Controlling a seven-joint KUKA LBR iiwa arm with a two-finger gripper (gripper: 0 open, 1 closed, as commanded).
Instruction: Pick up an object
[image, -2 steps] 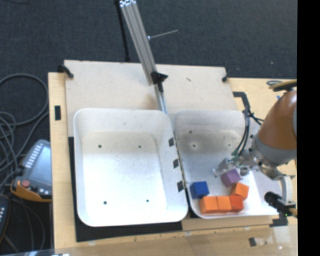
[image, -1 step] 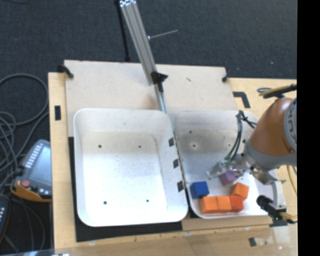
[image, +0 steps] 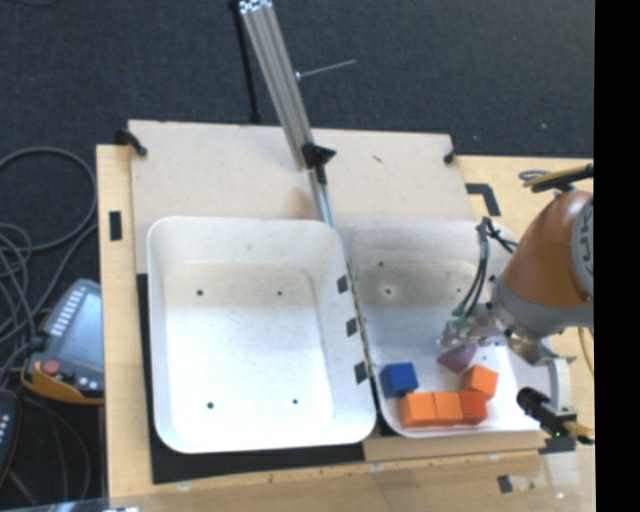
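Note:
The right bin (image: 400, 262) holds a blue cube (image: 400, 378), a long orange block (image: 435, 408), a smaller orange cube (image: 480, 382) and a purple block (image: 457, 356) near its front right corner. My gripper (image: 468, 334) hangs low over the purple block, reaching in from the right below the orange wrist band (image: 545, 258). The arm hides most of the gripper, and the purple block shows just under it.
The left bin (image: 180, 300) lies beside the right one. A metal pole (image: 285, 90) slants up from between the bins at the back. Cables and a teach pendant (image: 72, 335) sit off the bench at the left.

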